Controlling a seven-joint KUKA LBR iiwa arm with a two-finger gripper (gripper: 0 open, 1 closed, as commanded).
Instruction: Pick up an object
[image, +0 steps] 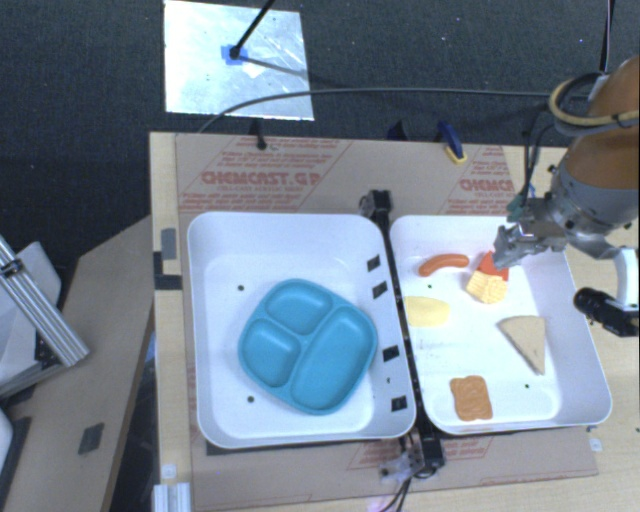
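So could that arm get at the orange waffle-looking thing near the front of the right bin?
Probably yes. The waffle piece lies flat with bare bin floor all around it, apart from the tan wedge. The gripper hovers farther back over the yellow corn piece, with nothing between.

The scene is lit evenly and rather brightly, with soft light that seems to come from above. The two white bins (300, 235) are the brightest parts and look a little washed out on their walls. Shadows are weak and short; a soft one lies under the blue tray (308, 345). In the upper left of the frame a silver sheet (238, 60) gives a pale glare. The picture is slightly soft and grainy, and the arm (600, 160) at the right edge looks blurred.
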